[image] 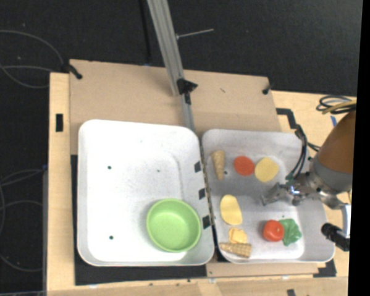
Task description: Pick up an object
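The right bin (253, 142) holds several toy foods: a tan cone (218, 164) by its left wall, a red round piece (243, 166), a yellow piece (266, 169) beside it, a yellow oval (231, 210), a waffle-like piece (237, 243) at the front, and a red tomato with green leaves (279, 231). My gripper (273, 196) hangs low over the bin's middle right, between the yellow piece and the tomato. Nothing shows between its tips.
The left bin (135, 148) holds a green bowl (173, 225) at its front right corner. A metal pole (169, 44) slants up from the bench behind the bins. Cables lie on the dark floor at the left.
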You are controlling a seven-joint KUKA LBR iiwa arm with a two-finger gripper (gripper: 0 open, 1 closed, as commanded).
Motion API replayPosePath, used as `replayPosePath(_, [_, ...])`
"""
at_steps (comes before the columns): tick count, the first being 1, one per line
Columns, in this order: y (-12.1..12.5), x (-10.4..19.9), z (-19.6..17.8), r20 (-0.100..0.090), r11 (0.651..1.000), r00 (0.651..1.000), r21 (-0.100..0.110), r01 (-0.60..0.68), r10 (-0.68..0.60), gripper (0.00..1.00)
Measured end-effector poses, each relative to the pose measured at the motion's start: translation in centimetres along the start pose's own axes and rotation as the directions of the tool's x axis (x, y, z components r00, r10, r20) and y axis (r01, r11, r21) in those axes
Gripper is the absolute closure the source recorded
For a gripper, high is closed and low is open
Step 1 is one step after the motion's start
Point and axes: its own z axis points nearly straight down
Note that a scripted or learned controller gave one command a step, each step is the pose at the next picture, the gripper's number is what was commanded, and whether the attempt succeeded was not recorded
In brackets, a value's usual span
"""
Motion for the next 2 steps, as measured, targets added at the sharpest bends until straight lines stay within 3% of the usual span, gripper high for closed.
replayPosePath(1, [0.3,0.0,-1.4,-0.001,1.0,1.0,-0.009,-0.003,0.003,1.0])
replayPosePath(2, [0.9,0.3,-6.0,-0.001,1.0,1.0,-0.011,0.005,-0.005,1.0])
